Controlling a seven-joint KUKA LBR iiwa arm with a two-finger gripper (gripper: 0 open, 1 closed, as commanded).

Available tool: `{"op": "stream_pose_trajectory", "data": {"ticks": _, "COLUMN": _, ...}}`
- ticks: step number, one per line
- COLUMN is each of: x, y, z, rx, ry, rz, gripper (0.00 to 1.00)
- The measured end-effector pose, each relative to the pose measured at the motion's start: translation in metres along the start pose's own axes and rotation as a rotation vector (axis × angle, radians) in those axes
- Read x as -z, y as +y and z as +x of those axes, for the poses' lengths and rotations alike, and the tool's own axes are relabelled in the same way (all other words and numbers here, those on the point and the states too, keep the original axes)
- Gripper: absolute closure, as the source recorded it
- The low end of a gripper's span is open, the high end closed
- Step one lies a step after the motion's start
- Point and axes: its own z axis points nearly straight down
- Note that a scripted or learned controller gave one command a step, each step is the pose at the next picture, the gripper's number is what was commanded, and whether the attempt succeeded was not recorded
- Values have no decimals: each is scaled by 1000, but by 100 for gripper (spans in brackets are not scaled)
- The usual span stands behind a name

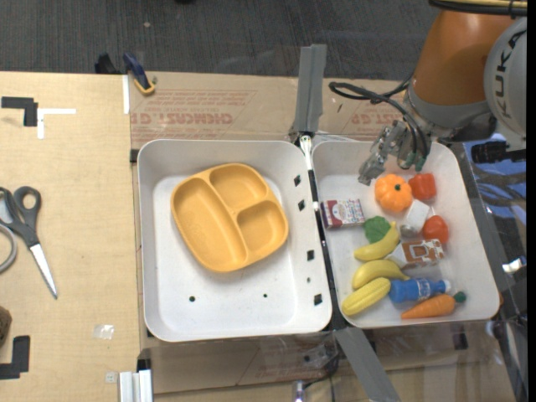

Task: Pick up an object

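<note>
Orange plastic is what is sitting closest to the hand [387, 156]: a small toy pumpkin [393, 193] is lying just below and slightly to the right of the fingertips, in the upper part of the right-hand bin [479, 224]. The hand is hanging over that bin's upper left area, reaching in from the arm [456, 57] above and to the right. Nothing is showing between its fingers, and whether they are spread or closed cannot be told from this slanted view.

The pumpkin is round, so it is offering no long axis to line up with; the move, as a judgement, is turning on a short drop toward the near side of the bin and a slight shift right. A red piece [423, 186] is touching the pumpkin on its far-right side, which could be crowding one finger. A small carton [343, 213] is lying below and left of the hand, and the bananas [374, 266] are lying further below, well apart from it. The yellow divided plate [229, 216] is resting in the other bin, far left of the hand.
</note>
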Motion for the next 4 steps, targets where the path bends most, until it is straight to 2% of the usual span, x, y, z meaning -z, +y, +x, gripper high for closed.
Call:
{"op": "stream_pose_trajectory", "data": {"ticks": 1, "x": -17, "y": -9, "z": 76, "rx": -114, "ry": 2, "rz": 0, "gripper": 100}}
{"op": "stream_pose_trajectory", "data": {"ticks": 2, "x": 40, "y": 88, "z": 63, "rx": -145, "ry": -1, "rz": -1, "gripper": 100}}
{"op": "stream_pose_trajectory", "data": {"ticks": 3, "x": 56, "y": 39, "z": 35, "rx": 286, "ry": -4, "rz": -1, "gripper": 100}}
{"op": "stream_pose_trajectory", "data": {"ticks": 4, "x": -16, "y": -10, "z": -4, "rx": 775, "ry": -3, "rz": -2, "gripper": 100}}
